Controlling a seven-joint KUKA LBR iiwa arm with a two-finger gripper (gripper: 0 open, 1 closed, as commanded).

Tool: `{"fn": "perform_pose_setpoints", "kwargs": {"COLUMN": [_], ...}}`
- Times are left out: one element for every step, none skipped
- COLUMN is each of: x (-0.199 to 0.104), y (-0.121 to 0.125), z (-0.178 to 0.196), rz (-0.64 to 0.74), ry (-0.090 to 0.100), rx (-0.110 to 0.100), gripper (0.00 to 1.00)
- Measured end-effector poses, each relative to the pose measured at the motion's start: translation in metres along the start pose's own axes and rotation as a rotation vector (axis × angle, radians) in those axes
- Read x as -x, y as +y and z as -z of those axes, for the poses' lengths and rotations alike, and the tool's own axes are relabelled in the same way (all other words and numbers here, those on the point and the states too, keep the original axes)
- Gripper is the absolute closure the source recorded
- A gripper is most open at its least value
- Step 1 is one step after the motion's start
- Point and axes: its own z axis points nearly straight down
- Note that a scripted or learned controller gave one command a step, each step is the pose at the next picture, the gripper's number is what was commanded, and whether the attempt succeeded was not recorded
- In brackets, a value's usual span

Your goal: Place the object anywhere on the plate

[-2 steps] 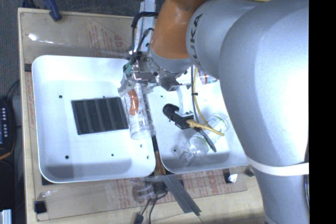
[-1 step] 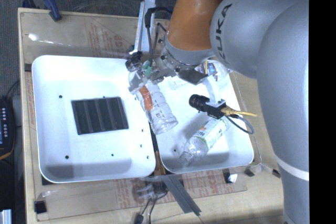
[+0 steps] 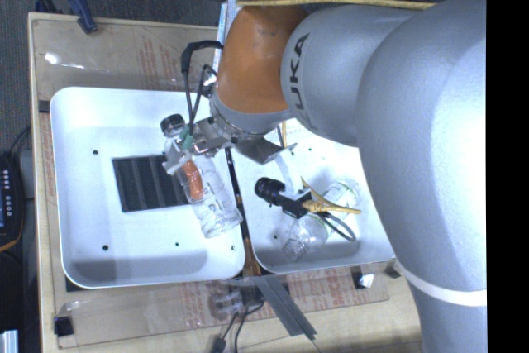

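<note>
Clear plastic bottle (image 3: 202, 186) gripped in pincer (image 3: 188, 151), hanging over right part of left bin (image 3: 74, 178), beside dark plate (image 3: 147, 183) and overlapping its right edge. Pick-up judged done. Left to do: shift a little toward plate centre, lower, release. Right bin (image 3: 374, 237) holds clutter.

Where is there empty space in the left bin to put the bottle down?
The left bin has bare floor left of and below the dark plate. It's crowded at the right edge, where the clear bottle lies under the arm.
</note>
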Motion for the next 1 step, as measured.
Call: {"fn": "perform_pose_setpoints", "kwargs": {"x": [0.0255], "y": [-0.0395], "z": [-0.0155], "rz": [0.061], "ry": [0.001], "rx": [-0.001], "gripper": [1.00]}}
